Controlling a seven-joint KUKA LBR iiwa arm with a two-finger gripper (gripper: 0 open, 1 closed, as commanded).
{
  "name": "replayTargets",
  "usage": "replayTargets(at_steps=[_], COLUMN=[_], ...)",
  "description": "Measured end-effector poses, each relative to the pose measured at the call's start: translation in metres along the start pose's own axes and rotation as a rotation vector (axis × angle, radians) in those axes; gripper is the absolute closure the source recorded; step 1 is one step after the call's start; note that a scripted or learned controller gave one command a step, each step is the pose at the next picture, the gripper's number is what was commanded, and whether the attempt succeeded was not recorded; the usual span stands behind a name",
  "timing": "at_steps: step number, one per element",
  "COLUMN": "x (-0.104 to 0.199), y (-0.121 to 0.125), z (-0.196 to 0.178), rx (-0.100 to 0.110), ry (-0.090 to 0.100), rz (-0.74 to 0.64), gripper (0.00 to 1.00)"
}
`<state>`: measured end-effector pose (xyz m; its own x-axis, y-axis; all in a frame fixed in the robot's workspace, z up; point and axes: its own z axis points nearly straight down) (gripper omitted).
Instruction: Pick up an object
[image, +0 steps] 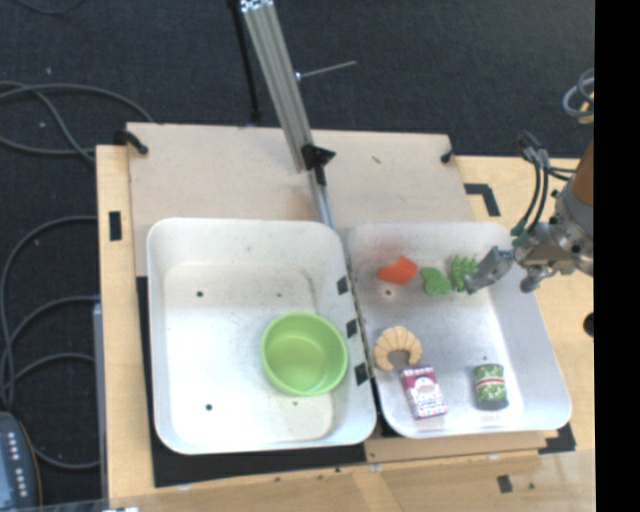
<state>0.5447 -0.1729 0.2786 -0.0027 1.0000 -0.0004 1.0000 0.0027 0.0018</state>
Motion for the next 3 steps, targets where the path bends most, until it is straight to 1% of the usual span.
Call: replayTargets(at_steps=[1,3], x=[0.000,-0.002], y=[0.000,-0.006], z=[0.000,0.124], rx=[0.000,0.007], ry=[0.000,0.000], rz=[0.001,0.004], gripper=[0.00,0.00])
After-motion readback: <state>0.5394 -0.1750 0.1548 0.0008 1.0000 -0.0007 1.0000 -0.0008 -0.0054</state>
